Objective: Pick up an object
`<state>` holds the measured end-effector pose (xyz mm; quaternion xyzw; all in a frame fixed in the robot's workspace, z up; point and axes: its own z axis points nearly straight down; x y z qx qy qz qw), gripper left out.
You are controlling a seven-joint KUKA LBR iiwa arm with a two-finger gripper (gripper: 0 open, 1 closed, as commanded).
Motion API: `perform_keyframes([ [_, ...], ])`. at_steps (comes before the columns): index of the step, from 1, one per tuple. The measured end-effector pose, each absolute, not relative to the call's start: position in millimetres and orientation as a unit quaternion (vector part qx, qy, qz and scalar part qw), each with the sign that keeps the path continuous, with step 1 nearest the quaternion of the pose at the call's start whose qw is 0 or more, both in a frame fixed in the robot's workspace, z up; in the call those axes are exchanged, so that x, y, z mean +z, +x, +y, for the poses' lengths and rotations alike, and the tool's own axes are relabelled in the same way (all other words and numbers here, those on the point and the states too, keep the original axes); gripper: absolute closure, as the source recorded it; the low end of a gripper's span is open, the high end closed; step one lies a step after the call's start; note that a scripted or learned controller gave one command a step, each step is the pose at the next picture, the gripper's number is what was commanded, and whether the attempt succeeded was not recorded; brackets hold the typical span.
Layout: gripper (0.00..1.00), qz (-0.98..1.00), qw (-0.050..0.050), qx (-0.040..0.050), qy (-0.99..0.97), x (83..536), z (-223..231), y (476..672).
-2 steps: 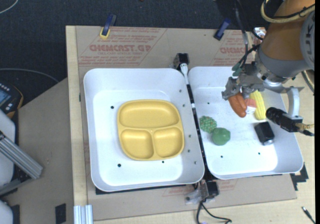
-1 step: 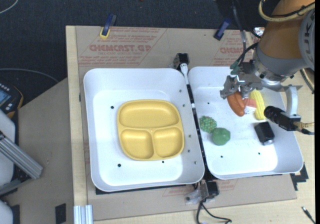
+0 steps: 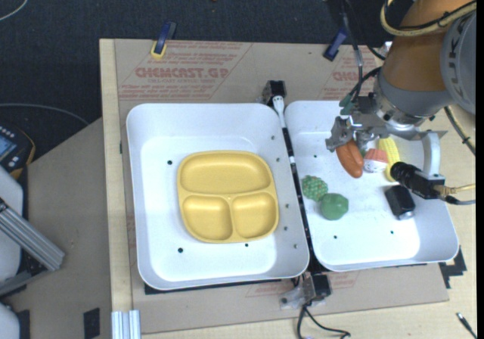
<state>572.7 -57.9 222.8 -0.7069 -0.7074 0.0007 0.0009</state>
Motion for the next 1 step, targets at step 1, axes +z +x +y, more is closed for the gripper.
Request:
perform_keyframes([
  [1,1.0,-0.707,-0.002,-0.0008,-0.707,234.9,-68.0,577.0],
])
